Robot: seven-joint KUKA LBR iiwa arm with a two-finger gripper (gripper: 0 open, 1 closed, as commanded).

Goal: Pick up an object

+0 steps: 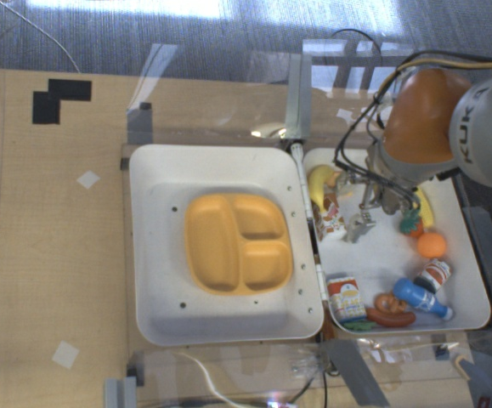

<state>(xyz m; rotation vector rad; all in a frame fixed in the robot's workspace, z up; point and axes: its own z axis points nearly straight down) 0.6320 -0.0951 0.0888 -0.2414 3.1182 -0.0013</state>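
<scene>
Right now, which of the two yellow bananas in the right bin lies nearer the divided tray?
The banana against the right bin's left wall, beside the yellow tray in the left bin. The other banana lies past the gripper, above the orange ball.

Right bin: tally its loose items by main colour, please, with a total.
In the right bin, counting what can be told apart:
Yellow: 2, banana, second banana
Orange: 1, ball
Blue: 1, bottle
Red: 2, sausage, small carton
White with print: 2, packet, small can
Total: 8
</scene>
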